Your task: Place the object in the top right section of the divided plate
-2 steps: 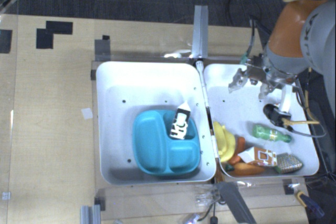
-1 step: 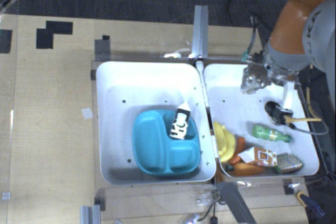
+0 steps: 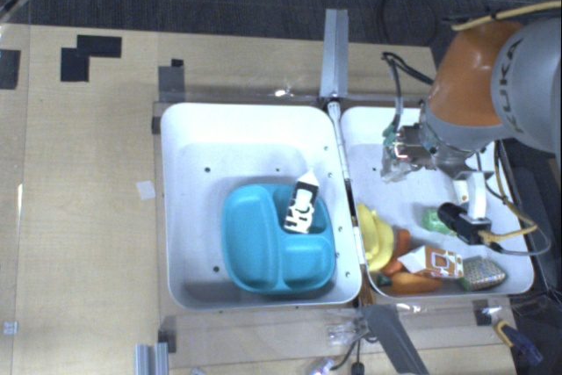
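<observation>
A blue divided plate (image 3: 263, 246) lies in the left bin (image 3: 189, 189). A white object with black markings (image 3: 301, 205) rests in the plate's top right section, leaning over that section's upper rim. My gripper (image 3: 398, 158) hangs over the upper left part of the right bin (image 3: 369, 132), well to the right of the plate and apart from the object. Nothing shows in its grasp.
Along the right bin's front lie a yellow banana (image 3: 376, 234), an orange carrot (image 3: 411, 282), an orange and white packet (image 3: 441, 260), a grey mesh thing (image 3: 481, 274) and a small green item (image 3: 434, 219). A metal divider post (image 3: 335, 57) stands between the bins.
</observation>
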### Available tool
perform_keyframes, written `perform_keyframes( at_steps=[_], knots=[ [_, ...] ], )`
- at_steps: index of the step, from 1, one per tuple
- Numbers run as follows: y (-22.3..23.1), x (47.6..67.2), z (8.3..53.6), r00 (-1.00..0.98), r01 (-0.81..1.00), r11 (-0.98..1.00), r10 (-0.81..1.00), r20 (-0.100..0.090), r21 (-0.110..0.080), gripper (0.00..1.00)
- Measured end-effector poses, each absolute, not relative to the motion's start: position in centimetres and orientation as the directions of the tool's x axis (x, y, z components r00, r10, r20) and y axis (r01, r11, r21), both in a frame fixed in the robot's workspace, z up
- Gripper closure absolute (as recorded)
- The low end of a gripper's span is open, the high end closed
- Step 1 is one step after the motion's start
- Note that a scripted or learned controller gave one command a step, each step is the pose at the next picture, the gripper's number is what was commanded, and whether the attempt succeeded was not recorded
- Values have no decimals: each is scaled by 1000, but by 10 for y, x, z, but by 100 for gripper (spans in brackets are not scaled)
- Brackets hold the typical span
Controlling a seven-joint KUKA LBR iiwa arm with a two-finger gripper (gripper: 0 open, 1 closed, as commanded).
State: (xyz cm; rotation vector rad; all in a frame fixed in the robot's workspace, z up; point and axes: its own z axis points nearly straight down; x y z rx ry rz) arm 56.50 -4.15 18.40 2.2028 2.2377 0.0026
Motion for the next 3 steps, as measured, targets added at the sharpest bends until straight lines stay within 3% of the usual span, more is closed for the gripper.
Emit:
perform_keyframes(
  at_steps=[1,2,3],
  knots=[
    [-74,529,185,-295,955,295,955,-1,4,100],
    [-71,494,185,-642,767,642,767,-3,4,100],
    [-84,491,199,-766,642,767,642,-8,5,100]
  ],
)
